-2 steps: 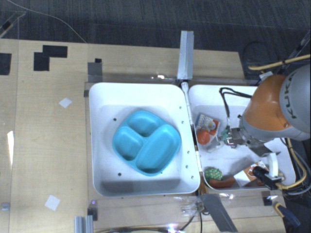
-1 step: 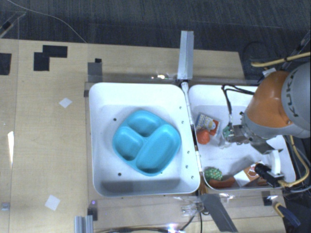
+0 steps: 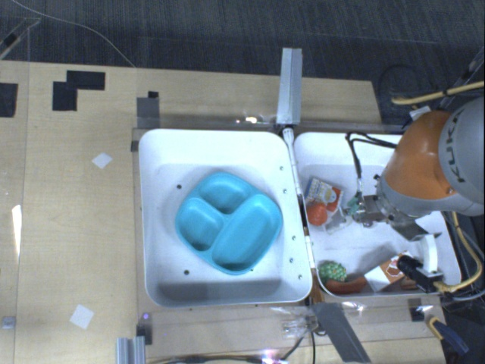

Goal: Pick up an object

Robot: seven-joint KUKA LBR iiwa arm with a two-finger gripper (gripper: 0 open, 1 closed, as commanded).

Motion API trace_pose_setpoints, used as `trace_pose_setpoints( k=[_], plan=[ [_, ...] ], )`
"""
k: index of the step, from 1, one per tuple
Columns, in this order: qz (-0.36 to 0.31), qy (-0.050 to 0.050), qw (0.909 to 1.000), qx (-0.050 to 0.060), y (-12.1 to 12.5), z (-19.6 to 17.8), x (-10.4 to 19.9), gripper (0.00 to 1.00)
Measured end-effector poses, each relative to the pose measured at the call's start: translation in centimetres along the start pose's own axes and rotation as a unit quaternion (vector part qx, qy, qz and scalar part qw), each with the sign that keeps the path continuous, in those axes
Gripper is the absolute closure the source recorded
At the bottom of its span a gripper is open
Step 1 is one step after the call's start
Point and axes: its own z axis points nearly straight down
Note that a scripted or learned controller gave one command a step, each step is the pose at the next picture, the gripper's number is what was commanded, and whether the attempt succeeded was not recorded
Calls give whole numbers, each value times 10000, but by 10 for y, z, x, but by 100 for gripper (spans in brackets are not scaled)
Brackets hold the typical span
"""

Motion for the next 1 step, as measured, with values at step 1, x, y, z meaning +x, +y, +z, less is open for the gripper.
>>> trace_pose_setpoints(
  k=[1],
  plan=[
    [-2719, 29, 9623, 40, 64, -24, -36, 0]
  ],
)
